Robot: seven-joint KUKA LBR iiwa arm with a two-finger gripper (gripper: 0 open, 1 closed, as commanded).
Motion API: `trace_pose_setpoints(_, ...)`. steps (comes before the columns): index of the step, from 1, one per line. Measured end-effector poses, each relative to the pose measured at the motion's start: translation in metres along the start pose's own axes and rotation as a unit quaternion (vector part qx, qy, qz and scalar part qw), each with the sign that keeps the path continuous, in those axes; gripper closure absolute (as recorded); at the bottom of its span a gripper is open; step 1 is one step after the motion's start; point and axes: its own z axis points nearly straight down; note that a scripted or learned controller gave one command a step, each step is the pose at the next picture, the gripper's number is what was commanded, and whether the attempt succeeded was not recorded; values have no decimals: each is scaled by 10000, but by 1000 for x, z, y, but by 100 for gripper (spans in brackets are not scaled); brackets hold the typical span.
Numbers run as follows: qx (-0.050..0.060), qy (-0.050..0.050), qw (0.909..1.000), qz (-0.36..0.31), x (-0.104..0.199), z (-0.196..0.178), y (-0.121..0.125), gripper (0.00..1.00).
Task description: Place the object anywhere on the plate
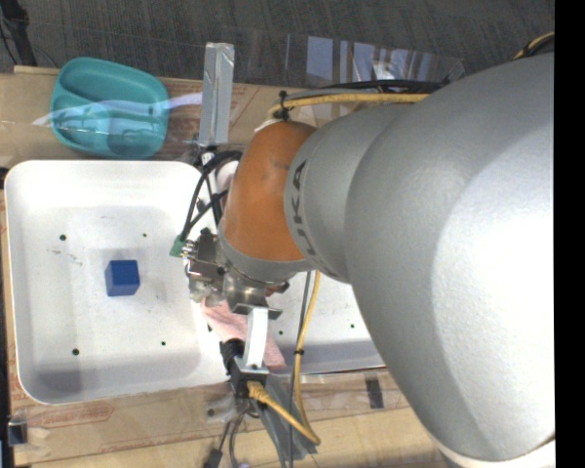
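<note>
Blue cube (123, 277) is the small object of the task, and it lies flat on the floor of the left white bin (39, 193), a little left of the middle of this bin. It touches nothing else and stays well apart from the arm. Small dark dots mark the bin floor around the cube. To the right of the cube, the grey arm (439, 252) with its orange band (263, 198) covers most of the right bin (336, 359), so only a strip of that bin shows near its lower edge. The gripper (219, 295) hangs below the orange band, over the border between the two bins; whether it is released or clenched one cannot tell, because the wrist hides it. Something pink (229, 320) shows just beside the wrist, partly hidden. Black and yellow cables (302, 330) hang near it. Behind the left bin, on the wooden bench (10, 96), rests a teal plastic container (107, 105).
</note>
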Motion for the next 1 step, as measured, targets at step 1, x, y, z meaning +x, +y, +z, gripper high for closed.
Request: trace_pose_setpoints(1,0,5,9970,-768,-31,-4,84,100)
